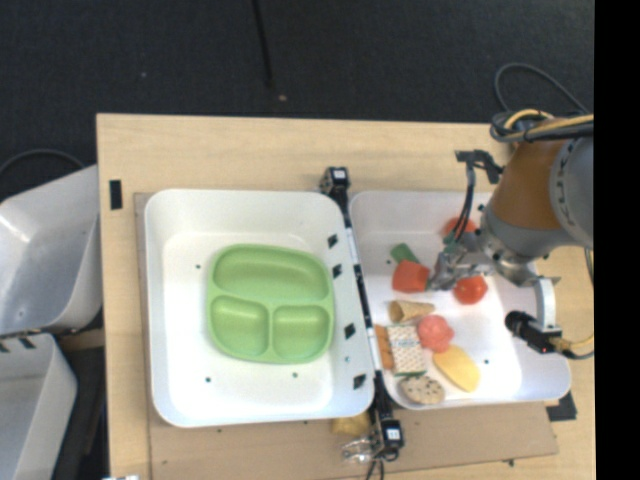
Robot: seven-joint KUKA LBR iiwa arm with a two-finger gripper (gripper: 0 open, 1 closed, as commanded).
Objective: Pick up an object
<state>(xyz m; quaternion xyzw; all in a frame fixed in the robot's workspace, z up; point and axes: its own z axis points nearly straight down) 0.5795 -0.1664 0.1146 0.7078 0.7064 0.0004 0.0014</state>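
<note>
One green three-compartment plastic plate [270, 303] in the left white bin [180, 388]; roughly eight toy foods [437, 333] in the right white bin [540, 378]; two-finger gripper [445, 273], finger state indiscernible.

Wooden bench [250, 153] with two white bins [180, 388].

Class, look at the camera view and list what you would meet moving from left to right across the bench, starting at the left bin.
Left white bin → green divided plate → patterned cracker → pink ball → red tomato-like piece → orange band of the arm.
</note>
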